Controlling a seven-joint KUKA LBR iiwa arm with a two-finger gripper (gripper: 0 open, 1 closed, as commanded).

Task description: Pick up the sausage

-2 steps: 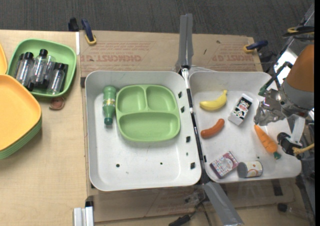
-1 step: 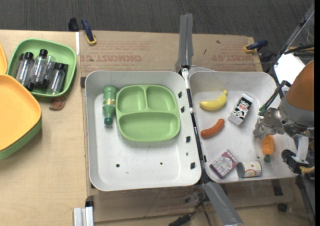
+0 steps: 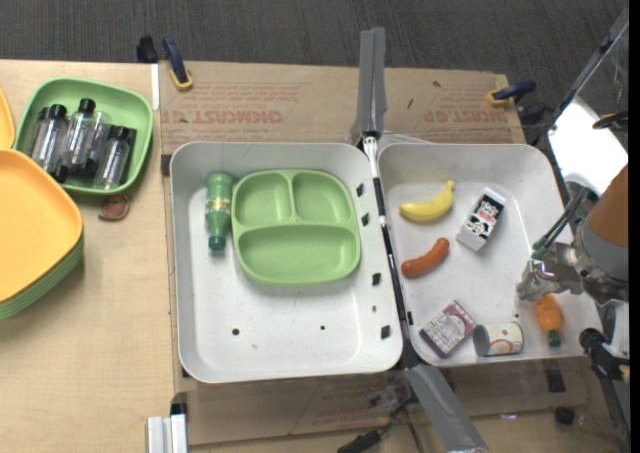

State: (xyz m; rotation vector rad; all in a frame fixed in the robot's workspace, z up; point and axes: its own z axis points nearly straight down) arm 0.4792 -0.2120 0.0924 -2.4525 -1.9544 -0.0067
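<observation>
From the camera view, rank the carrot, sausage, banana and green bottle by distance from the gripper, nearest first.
1. Carrot, right bin, just below the gripper.
2. Sausage, middle of the right bin.
3. Banana, toward the right bin's far left corner.
4. Green bottle, left bin, beside the green plate.

2 white bins are sitting side by side on the bench. In the left bin (image 3: 200,341), a green divided plate (image 3: 296,225) is lying with a green bottle (image 3: 218,209) just beside its left edge. In the right bin (image 3: 520,156), the sausage (image 3: 425,257) is lying tilted near the left wall, below a banana (image 3: 428,203). A small milk carton (image 3: 481,220) is resting to the sausage's right. A purple packet (image 3: 448,328) and a can (image 3: 499,339) are lying along the front. The gripper (image 3: 542,279) is hovering at the bin's right side, just above a carrot (image 3: 549,316), well apart from the sausage.
</observation>
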